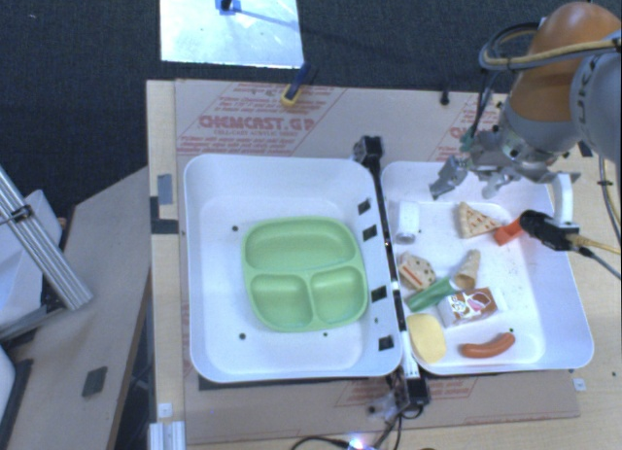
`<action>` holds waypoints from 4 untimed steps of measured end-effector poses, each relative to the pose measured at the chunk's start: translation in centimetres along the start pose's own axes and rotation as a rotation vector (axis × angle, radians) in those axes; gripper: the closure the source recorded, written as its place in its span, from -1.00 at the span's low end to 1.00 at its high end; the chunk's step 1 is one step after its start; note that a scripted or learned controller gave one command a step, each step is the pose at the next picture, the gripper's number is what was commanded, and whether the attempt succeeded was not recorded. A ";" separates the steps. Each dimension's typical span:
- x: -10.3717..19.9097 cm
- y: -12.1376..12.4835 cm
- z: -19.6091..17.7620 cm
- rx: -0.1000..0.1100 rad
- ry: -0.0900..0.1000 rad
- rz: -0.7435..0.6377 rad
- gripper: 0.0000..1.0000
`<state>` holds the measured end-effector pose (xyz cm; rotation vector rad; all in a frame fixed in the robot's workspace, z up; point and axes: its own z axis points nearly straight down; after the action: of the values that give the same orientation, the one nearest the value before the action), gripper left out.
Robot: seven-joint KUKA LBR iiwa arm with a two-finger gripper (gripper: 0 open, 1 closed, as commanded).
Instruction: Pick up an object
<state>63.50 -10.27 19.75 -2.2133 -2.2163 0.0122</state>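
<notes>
My gripper (471,182) hangs over the back of the right bin (573,327), its two grey fingers spread open with nothing between them. Just below it lies a pizza slice (476,219), with an orange carrot piece (506,234) to its right and a small white block (407,217) to its left. Lower in the bin are a sandwich (417,270), a cone (467,266), a green pod (428,294), a small carton (471,305), a yellow piece (426,337) and a sausage (486,345).
The left bin (214,195) holds a green divided plate (303,273). A black clip strip (381,244) runs along the wall between the bins. A black connector with a cable (546,229) hangs over the right bin's right side.
</notes>
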 end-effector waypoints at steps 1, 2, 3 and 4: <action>0.0 0.3 -0.8 -0.014 -0.001 -0.002 -1.00; -0.2 0.7 3.4 -0.011 -0.001 0.000 -1.00; 0.2 1.1 9.2 -0.016 0.000 -0.002 -1.00; 0.5 1.8 10.3 -0.025 0.003 -0.005 -1.00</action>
<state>65.14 -9.80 9.42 -2.2185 -2.2332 -0.0192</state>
